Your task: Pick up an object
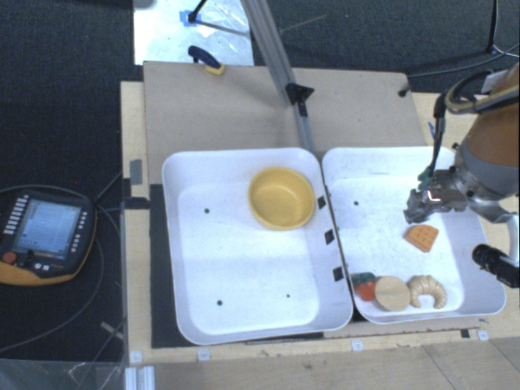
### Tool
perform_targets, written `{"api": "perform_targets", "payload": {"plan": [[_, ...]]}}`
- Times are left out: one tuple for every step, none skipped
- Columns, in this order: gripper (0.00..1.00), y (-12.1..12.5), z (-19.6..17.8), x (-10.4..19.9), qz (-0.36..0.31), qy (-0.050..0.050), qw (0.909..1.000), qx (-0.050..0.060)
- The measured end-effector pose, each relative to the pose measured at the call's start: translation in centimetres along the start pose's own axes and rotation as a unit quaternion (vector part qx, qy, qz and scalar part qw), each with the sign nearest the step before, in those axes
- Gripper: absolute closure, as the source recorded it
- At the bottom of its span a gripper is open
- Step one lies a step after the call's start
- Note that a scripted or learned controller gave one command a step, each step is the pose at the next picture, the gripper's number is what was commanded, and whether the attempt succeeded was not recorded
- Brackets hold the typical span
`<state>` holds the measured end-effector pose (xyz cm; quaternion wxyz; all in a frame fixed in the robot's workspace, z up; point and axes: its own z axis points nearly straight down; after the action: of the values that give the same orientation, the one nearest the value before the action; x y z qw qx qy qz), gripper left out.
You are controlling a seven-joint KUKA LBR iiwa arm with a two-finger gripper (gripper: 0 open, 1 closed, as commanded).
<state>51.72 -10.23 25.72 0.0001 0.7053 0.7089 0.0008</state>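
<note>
Arm [496, 149] cut off at right edge

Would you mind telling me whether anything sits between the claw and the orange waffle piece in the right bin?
Nothing visible does. The claw hangs just up and left of the waffle piece, with bare bin floor between them. The croissant and round cookie lie nearer the front rim, aside.

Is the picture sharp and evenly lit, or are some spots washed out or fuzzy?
Camera view: light is even and soft, shadows faint; the two white bins are bright enough to look nearly washed out; a pale glare patch shines on the floor at top; the gripper looks slightly blurred; the yellow bowl and waffle piece are fairly clear.
</note>
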Motion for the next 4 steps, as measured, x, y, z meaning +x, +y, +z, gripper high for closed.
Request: {"api": "perform_targets", "payload": {"plan": [[1.00,2.0,-0.4,5.4,0.000,0.000,1.0000,0.000],[1.00,2.7,0.1,9.6,0.001,0.000,1.0000,0.000],[1.00,5.2,0.4,14.7,0.000,0.000,1.0000,0.000],[1.00,6.5,2.3,20.1,0.000,0.000,1.0000,0.001]]}}
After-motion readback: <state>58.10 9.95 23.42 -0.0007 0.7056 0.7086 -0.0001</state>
